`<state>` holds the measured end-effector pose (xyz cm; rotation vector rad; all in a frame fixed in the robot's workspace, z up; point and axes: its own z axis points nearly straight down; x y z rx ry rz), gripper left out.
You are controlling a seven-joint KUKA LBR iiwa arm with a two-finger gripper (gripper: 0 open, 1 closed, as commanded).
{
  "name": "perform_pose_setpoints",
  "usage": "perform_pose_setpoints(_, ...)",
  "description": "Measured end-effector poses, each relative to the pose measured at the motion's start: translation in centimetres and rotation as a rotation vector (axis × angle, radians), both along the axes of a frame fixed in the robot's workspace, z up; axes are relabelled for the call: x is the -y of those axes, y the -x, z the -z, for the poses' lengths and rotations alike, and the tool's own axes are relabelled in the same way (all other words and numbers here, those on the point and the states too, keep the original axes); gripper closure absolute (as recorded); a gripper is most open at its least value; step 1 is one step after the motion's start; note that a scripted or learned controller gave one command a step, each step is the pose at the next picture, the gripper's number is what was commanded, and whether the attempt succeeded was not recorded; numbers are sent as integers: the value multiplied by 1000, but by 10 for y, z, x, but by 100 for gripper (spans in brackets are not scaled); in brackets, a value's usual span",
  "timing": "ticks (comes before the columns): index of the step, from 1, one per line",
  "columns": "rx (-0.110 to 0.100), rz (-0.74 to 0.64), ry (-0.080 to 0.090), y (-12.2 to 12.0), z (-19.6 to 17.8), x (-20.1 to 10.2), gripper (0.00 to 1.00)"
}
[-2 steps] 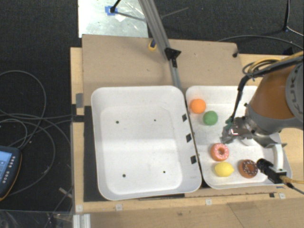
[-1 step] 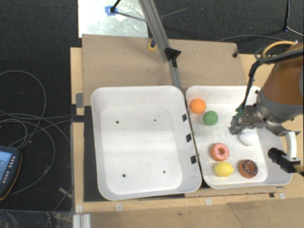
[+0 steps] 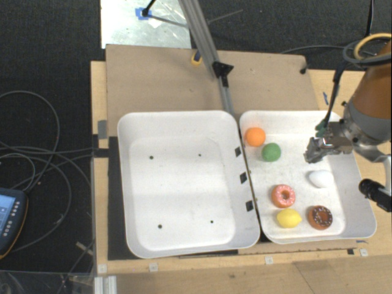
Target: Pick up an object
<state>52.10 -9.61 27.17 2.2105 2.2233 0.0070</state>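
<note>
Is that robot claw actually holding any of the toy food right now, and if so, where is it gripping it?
Nothing is held. The gripper hangs over the right bin, above the white egg, with no object between its fingers.

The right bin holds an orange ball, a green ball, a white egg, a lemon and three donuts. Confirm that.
Not quite: the camera view shows two donuts, not three, a pink donut and a chocolate donut. The rest stands: the right bin holds the orange ball, green ball, white egg and lemon.
</note>
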Motion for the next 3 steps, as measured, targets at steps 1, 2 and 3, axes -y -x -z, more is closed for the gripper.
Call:
perform_pose_setpoints(1, -7, -4, -3, 6, 16, -48, 100)
perform_pose_setpoints(2, -7, -5, -4, 15, 17, -94, 100)
perform_pose_setpoints(3, -7, -5, -4, 16, 16, -141, 100)
